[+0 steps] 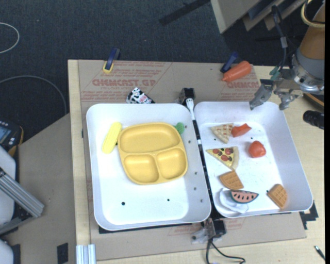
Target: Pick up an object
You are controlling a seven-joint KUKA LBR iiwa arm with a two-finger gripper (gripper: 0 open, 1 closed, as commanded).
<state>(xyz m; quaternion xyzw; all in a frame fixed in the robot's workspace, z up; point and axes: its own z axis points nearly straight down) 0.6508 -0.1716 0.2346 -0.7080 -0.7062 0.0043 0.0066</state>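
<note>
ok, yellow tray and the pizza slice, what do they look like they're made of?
Tray: looks like molded plastic, smooth semi-gloss, uniform yellow, rounded compartment walls. Pizza slice: likely toy food, plastic or rubber, with flat painted-looking toppings; too small to tell which.

Dark blue-grey carpet [62, 31] with thin cables looping at left; tan board [82, 149] set on the bench; aluminium rail [20, 196] lower left, beige furniture [242, 13] top right
</note>
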